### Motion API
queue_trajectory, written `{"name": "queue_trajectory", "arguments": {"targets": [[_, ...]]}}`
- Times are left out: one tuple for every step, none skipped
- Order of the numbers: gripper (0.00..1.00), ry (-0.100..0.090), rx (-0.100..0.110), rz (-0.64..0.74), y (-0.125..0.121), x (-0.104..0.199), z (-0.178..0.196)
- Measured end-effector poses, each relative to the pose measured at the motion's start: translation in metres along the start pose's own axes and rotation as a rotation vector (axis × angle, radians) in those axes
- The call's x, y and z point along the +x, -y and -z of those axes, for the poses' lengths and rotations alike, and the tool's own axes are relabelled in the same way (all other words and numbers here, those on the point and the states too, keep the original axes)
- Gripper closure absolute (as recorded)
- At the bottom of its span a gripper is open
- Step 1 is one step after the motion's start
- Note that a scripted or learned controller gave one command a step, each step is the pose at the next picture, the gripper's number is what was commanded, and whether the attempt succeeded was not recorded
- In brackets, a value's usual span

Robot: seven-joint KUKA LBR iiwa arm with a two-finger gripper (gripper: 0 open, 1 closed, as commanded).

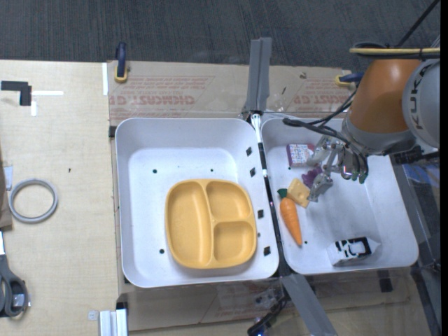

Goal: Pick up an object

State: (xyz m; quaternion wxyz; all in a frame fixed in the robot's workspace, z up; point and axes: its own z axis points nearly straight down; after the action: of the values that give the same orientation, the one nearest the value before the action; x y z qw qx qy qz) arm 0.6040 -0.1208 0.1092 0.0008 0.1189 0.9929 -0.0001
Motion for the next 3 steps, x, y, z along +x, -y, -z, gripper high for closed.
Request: {"name": "queue_trajectory", "arguments": {"targets": [[1.0, 0.004, 0.001, 0.003, -0.001, -0.001, 0.01], [0.0, 0.004, 0.001, 0.002, -0.001, -0.001, 0.01], [0.0, 0.01, -0.002, -0.381, -0.015, -0.04, -0.007]]}}
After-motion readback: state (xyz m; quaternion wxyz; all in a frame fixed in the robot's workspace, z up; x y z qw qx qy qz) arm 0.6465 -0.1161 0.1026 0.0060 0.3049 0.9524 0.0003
